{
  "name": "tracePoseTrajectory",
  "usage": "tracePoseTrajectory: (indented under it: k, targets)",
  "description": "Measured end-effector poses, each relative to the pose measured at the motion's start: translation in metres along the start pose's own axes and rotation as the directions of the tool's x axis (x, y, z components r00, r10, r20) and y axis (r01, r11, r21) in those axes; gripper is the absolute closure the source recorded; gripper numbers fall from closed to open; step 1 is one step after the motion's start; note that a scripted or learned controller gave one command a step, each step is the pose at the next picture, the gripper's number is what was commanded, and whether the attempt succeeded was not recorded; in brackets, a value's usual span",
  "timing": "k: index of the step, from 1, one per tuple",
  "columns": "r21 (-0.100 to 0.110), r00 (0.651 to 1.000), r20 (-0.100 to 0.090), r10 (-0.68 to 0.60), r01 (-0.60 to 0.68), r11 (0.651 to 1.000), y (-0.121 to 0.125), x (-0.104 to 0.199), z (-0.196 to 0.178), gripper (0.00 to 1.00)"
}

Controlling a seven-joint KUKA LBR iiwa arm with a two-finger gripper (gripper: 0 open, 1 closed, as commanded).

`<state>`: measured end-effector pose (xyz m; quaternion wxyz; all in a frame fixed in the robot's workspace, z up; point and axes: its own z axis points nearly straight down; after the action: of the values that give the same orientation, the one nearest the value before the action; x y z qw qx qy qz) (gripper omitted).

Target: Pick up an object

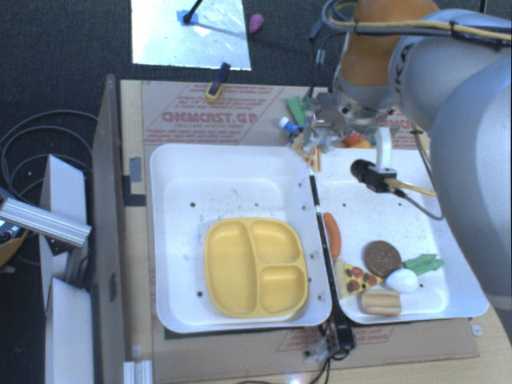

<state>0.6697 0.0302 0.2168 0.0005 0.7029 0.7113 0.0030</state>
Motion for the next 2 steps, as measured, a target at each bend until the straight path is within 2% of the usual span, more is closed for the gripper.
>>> tracePoseTrajectory:
  k: [1,2]
  targets:
    - [0.008,1.000,0.006,0.014,-0.014,1.000,-0.016,-0.042,0.033,1.00]
    - [0.001,1.000,0.007,0.017,-0.017,1.000,-0.010,-0.118,0.014,1.00]
